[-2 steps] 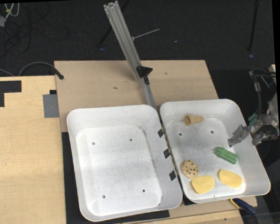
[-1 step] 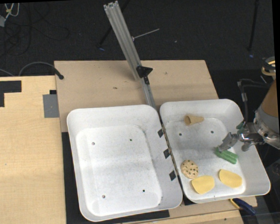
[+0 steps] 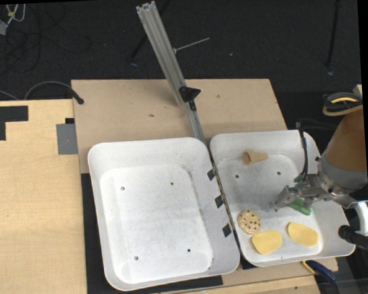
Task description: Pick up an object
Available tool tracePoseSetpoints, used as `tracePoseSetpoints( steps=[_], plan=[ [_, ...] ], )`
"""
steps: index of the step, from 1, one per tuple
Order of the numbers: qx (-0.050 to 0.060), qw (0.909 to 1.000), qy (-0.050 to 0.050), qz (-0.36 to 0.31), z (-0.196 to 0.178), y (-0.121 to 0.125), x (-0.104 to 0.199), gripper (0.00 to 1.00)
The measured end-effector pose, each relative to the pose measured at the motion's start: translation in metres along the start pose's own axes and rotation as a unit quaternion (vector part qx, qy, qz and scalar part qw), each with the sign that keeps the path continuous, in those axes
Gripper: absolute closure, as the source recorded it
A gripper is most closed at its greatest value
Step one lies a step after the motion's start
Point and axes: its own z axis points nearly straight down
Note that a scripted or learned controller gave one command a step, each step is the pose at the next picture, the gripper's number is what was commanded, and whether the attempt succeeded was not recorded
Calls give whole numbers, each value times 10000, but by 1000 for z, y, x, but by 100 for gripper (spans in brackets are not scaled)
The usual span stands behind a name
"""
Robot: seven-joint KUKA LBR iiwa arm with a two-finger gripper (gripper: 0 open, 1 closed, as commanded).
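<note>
My pincer (image 3: 293,200) low in right bin (image 3: 274,143), over green object (image 3: 301,208); finger state cannot tell. Cookie (image 3: 249,221), two yellow pieces (image 3: 266,242) nearby.

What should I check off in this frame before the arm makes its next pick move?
1. Targets in the right bin: ok. A cookie, two yellow pieces and a small cone lie there.
2. Gripper over the right bin: ok, low above its floor.
3. Object between its fingers: cannot tell. Something green sits under it.
4. Objects spaced for a clean grasp: ok. The cookie and the nearer yellow piece lie close; the cone lies apart.
5. Divider between bins clear of the gripper: ok.
</note>
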Motion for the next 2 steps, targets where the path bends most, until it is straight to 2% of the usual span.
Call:
tracePoseSetpoints(
  steps=[1, 2],
  plan=[
    [-22, 10000, -11, 33, -13, 0, -2, 100],
    [-62, 10000, -25, -27, -76, 3, -1, 100]
  ],
)
